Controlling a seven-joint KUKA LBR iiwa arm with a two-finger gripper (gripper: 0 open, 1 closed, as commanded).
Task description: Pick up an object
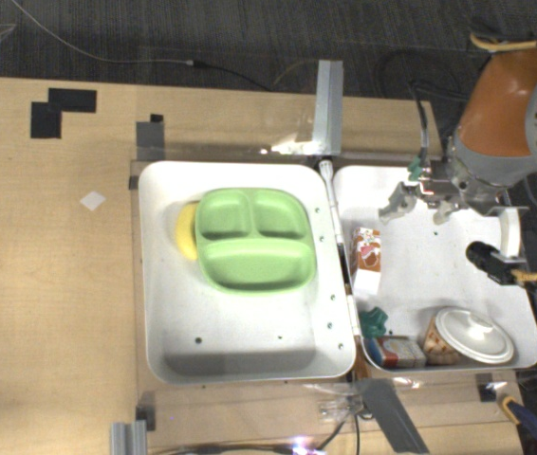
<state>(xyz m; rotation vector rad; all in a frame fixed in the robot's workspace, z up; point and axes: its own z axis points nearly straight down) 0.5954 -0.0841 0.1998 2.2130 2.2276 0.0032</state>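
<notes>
**End effector above the right bin, nothing visibly held**

In the left white bin (169, 339) I see a green three-compartment plastic tray (252, 238) lying partly over a yellow object (185, 231). In the right white bin (411, 282), a small red-and-white packet (368, 250) lies by the left wall; a teal item (374, 322), a small box (399, 351) and a white round lid (474, 336) crowd the near edge. The end effector (427, 200) hovers over the far part; I cannot tell its opening, and nothing shows between its fingers.

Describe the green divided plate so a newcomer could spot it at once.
Look at the left bin of the two white bins. The green divided plate lies in its upper half, three compartments facing up. A yellow object peeks out at its left edge.
</notes>
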